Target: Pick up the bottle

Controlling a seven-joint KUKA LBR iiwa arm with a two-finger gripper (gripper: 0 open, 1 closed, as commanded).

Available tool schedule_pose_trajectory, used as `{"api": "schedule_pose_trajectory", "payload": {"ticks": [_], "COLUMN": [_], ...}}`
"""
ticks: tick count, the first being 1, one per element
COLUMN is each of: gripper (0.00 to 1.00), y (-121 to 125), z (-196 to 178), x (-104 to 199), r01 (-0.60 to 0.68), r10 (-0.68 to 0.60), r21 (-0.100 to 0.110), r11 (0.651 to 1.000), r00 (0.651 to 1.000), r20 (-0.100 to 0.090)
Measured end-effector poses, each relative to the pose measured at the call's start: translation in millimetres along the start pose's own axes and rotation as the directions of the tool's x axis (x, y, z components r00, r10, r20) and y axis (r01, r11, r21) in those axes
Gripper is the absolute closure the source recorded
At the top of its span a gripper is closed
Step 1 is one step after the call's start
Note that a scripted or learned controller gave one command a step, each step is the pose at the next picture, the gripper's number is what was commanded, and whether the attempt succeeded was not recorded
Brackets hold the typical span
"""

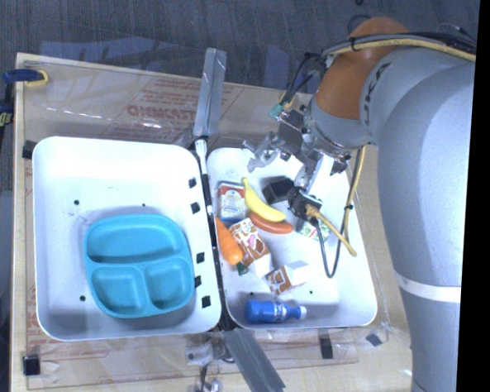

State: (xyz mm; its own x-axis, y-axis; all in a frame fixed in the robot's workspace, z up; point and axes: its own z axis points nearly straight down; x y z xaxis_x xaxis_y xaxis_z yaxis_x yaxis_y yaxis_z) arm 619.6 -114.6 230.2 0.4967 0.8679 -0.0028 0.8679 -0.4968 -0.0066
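The bottle (275, 311), blue with a white cap, is seen lying on its side at the near edge of the right bin (359, 297), the cap pointing right. Just behind it a small brown-and-white carton (285, 277) is found, and beyond that a second, patterned carton (249, 238) lies beside a carrot (228, 243) set against the bin's left wall. Further back a banana (263, 204) is laid across a red-orange item (272, 224), with a small can or packet (230, 203) to their left.

In the left bin (63, 188) a blue tray (137, 263) with three compartments is placed near the middle, toward the near side.

At the far part of the right bin the gripper (299, 186) is held above the clutter, well apart from the bottle. Its fingers are seen spread apart, and nothing is gripped between them. A thin yellow cable (339, 236) is trailed from the wrist down over the bin. The orange band (352, 73) and the grey arm (420, 177) are seen reaching in from the right.
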Motion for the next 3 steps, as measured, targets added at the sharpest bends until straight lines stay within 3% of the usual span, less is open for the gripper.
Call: {"api": "schedule_pose_trajectory", "payload": {"ticks": [1,2,3], "gripper": [0.0,0.0,0.0], "y": [8,-96,-154], "z": [-125,30,39], "x": [59,57,112], "r01": [-0.281,-0.457,-0.561], "r10": [0.281,0.457,0.561], "r21": [-0.002,0.001,0.0], "r11": [0.96,0.889,0.828], "r00": [0.96,0.889,0.828], "r20": [-0.003,0.002,0.001]}}
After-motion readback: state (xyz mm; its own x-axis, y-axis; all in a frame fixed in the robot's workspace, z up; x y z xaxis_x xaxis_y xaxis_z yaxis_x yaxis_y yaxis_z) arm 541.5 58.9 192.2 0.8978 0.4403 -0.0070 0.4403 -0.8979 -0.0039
